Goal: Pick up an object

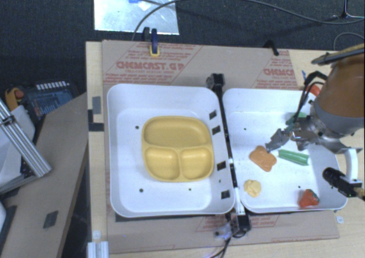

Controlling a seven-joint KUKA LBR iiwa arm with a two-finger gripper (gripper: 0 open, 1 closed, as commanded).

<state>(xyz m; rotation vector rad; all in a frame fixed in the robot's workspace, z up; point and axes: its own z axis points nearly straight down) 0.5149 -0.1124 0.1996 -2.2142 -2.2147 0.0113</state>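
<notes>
Bench seen from above at a slant, bearing two shallow white bins side by side on a brown board. Left bin (122,137), centre-left of the frame, holding a yellow divided plate (174,147) with one wide compartment above two smaller ones. Right bin (251,117), centre-right, holding four small things: an orange bread-like piece (263,159) near the middle, a green stick (293,156) just to its right, a pale yellow lump (252,187) toward the lower edge, and a red strawberry-like piece (308,198) in the lower right corner. Grey arm with orange band reaching in from the right edge. Gripper (278,140) low over the right bin, just above the orange piece and beside the green stick's left end. Fingers too blurred and dark to judge; cannot tell how far apart, and nothing seen between them.
</notes>
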